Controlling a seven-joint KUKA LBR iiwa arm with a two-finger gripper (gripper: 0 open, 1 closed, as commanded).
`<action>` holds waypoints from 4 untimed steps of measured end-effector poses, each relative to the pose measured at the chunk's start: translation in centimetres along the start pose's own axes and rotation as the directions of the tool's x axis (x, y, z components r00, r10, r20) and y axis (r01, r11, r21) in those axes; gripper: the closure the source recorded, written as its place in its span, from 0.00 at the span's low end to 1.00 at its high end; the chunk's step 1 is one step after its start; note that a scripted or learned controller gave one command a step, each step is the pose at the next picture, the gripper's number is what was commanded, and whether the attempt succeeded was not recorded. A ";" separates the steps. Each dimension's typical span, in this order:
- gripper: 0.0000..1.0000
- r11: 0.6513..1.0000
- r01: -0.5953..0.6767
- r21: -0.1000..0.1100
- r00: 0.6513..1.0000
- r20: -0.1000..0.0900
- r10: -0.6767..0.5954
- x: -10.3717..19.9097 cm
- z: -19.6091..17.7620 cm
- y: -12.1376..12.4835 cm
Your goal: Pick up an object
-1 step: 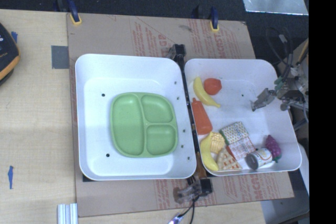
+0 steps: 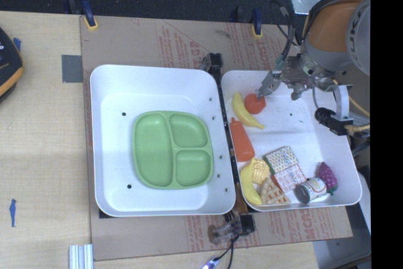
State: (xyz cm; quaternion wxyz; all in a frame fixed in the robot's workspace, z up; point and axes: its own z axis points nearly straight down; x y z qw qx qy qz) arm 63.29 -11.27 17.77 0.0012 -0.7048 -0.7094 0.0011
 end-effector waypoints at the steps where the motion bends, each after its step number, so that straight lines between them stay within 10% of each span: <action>1: 0.00 1.000 -0.001 -0.009 1.000 -0.001 0.001 1.8 7.9 2.7; 4: 0.00 1.000 -0.001 -0.010 1.000 0.000 0.001 1.8 7.9 2.7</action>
